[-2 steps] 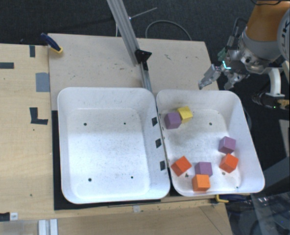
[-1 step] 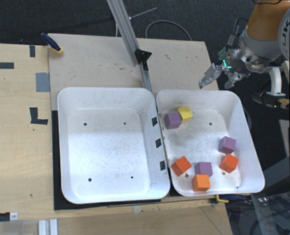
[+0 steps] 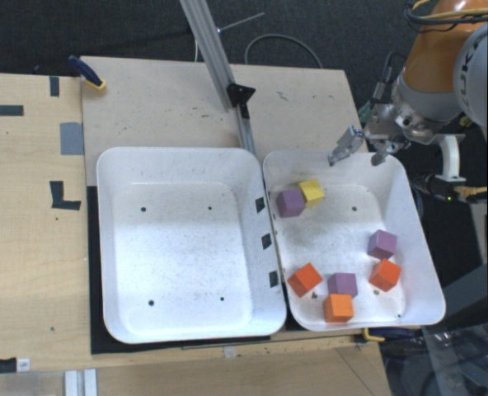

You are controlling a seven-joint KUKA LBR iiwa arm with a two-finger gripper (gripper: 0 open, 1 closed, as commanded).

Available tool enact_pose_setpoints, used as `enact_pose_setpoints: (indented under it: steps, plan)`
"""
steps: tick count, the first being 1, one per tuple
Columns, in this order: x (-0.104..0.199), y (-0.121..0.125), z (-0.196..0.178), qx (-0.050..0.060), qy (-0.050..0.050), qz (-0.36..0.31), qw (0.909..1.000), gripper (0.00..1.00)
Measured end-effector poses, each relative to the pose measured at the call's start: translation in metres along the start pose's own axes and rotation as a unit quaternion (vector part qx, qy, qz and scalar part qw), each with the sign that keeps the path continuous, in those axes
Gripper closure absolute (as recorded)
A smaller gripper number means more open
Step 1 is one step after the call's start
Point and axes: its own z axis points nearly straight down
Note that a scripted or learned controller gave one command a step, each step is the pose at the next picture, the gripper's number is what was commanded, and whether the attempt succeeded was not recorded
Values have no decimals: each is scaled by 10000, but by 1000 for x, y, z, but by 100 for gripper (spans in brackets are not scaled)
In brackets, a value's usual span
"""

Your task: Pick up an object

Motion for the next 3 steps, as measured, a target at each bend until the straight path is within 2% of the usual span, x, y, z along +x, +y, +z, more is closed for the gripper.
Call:
enact_pose_setpoints:
  steps: [2,3]
  plan:
    - [-8,-11,94,3,1,1,10000,0]
    - [-6,-9,81,-23,1,-12,10000,100]
